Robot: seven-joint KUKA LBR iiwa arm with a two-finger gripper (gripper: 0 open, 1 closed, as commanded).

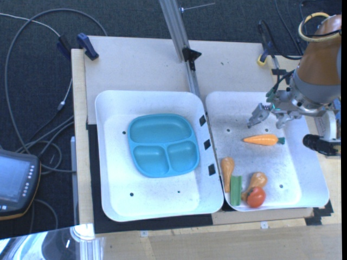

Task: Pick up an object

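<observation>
The blue divided plate [162, 151] sits in the left bin [111, 145]. In the right bin [309, 191], the carrot [261, 140] lies just below the end effector [269, 116], whose fingers appear spread and grasp nothing. Risk: a descent offset from the round carrot could roll it aside and close empty.

- Two white bins: the left bin [108, 145] and the right bin [303, 177]
- One blue divided plate [162, 144], with three compartments
- One carrot [261, 140]
- One tomato [256, 197]
- One green stick-shaped piece [236, 191]
- Two orange-brown food pieces [227, 168] [258, 179]
- One pincer [269, 114]
</observation>
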